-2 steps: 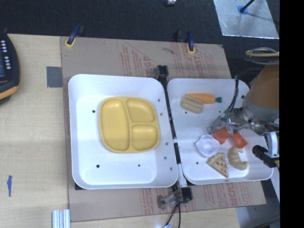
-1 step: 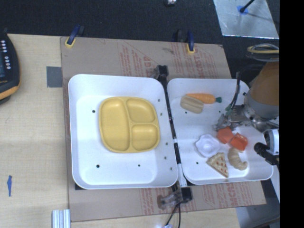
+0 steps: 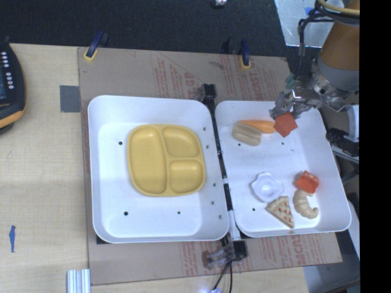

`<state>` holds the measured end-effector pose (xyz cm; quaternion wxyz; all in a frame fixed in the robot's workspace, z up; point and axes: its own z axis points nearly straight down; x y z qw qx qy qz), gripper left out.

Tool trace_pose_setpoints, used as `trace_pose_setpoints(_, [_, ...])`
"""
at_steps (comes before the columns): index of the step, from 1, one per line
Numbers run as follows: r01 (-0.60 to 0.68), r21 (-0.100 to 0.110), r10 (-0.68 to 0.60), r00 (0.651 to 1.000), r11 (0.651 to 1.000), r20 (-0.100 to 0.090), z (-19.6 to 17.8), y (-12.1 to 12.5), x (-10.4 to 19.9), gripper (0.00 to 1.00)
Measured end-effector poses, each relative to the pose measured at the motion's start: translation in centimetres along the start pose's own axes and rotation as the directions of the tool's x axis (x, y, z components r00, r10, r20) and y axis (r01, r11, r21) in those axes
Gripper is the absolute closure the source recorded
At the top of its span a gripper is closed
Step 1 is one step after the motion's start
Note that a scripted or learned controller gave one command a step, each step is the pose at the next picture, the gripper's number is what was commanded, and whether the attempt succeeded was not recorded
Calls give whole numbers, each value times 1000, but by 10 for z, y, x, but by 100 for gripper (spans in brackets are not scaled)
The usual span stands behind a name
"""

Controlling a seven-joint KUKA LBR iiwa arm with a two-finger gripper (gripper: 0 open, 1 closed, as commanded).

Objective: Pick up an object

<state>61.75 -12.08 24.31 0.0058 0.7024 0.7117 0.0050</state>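
My gripper hangs over the far edge of the right bin, fingers closed on a small red block that sits just below them and looks lifted clear of the bin floor, so I judge the pick is made and now needs carrying. The hot dog and the carrot lie just beside it, close enough to snag. The yellow tray waits in the left bin, well apart, likely the drop spot.
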Motion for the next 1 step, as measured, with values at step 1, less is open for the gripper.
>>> trace_pose_setpoints(1, [-3,25,3,1000,1000,-4,18,-57,68,100])
